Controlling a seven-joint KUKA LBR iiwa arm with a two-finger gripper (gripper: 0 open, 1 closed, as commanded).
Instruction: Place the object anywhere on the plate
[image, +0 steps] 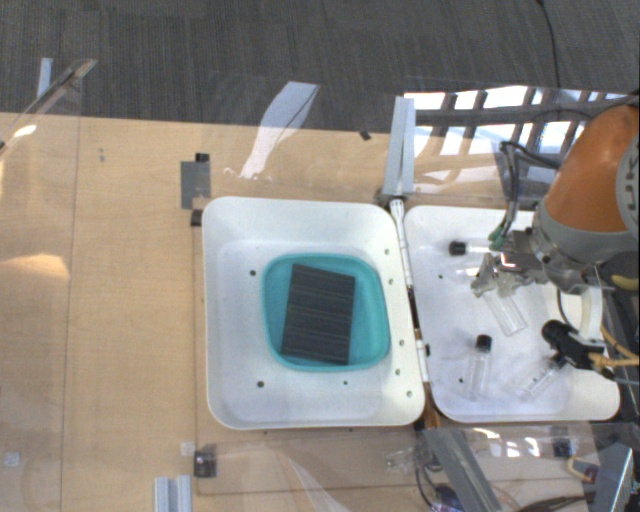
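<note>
A teal square plate (372, 325) lies in the middle of the left white bin (235, 300). A dark grey ribbed rectangular block (319, 313) rests flat on the plate, slightly tilted. My gripper (497, 272) hangs over the upper middle of the right bin (440, 395), well to the right of the plate, under the grey wrist with its orange band (598, 175). It stands among clear vials, and I see nothing held in it.
The right bin holds several clear vials with black caps: one at the top (468, 247), one below the gripper (510, 316), one near the front (480, 365) and one at the front right (540, 380). A raised rim (410, 310) separates the bins.
</note>
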